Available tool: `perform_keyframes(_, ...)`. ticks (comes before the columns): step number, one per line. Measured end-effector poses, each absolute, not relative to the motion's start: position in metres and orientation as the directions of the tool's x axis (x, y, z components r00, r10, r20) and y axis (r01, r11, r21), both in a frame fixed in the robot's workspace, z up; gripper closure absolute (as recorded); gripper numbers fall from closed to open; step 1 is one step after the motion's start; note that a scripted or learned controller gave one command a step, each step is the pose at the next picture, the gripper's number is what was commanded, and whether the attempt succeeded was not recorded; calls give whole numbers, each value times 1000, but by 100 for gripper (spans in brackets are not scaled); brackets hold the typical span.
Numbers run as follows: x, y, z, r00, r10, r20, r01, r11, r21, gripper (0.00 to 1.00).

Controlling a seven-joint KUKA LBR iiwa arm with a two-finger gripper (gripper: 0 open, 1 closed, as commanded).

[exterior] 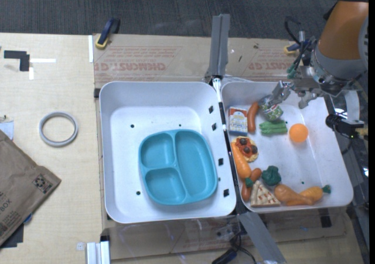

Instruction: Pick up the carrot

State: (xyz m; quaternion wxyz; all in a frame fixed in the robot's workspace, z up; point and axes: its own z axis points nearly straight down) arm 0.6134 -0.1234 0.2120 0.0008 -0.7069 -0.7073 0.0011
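In the right-hand bin point(337, 157) of a two-bin bench, a grey-and-orange robot arm point(343, 34) poises its gripper point(274, 103) near the far wall, above a green pea pod point(273, 128) and just beside a red sausage point(252, 116). The view from above is too small and cluttered to tell whether the pincer is released or clenched, and nothing can be seen held in it.

The carrot point(302, 195), the object of the task, lies well apart from the gripper at the near edge of the same bin. It is a tapered orange piece lying flat, roughly parallel to the near wall, with a small green top pointing toward the right corner. Its thin end lies close to a wedge-shaped sandwich slice point(263, 196), and a broccoli floret point(270, 175) is near.

The work appears to be at the approach stage, with the pickup not yet made. The next move seems to call for carrying the gripper across the bin, past the orange ball point(299, 132), and lining it up across the carrot's narrow body before descending. The neighbouring slice and the bin wall leave little room for error.

The left bin point(117, 139) holds a blue divided plate point(177, 166).
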Motion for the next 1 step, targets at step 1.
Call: perform_keyframes(1,546,-181,91,189,982,0,982,-189,-2,0)
